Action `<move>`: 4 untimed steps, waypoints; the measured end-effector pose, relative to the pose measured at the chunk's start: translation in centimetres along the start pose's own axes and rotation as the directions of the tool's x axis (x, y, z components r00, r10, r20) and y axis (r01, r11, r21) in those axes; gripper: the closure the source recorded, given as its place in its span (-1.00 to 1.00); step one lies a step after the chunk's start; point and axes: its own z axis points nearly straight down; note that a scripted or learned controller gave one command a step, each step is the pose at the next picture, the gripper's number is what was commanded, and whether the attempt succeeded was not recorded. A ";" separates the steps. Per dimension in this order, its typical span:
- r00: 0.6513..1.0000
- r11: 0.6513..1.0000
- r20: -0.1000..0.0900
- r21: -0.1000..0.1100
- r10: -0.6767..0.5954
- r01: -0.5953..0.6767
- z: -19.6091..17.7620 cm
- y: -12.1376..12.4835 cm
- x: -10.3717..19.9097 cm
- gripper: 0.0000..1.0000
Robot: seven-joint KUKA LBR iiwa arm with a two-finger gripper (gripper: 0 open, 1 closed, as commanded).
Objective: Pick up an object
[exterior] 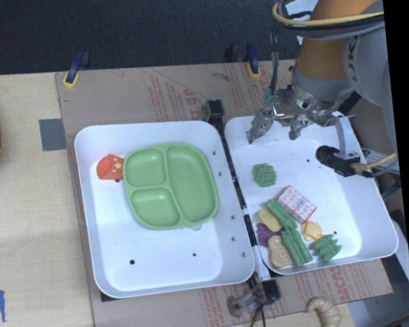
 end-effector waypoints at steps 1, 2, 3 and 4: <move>1.000 1.000 0.002 0.014 0.005 -0.005 10.1 0.1 -3.4 -1.00; 1.000 1.000 0.001 0.007 0.001 -0.001 10.7 1.3 -3.4 -1.00; 1.000 1.000 0.001 0.012 0.004 -0.004 10.7 0.4 -3.2 -1.00; 1.000 1.000 0.000 0.012 0.005 -0.005 10.7 -0.2 -3.1 -1.00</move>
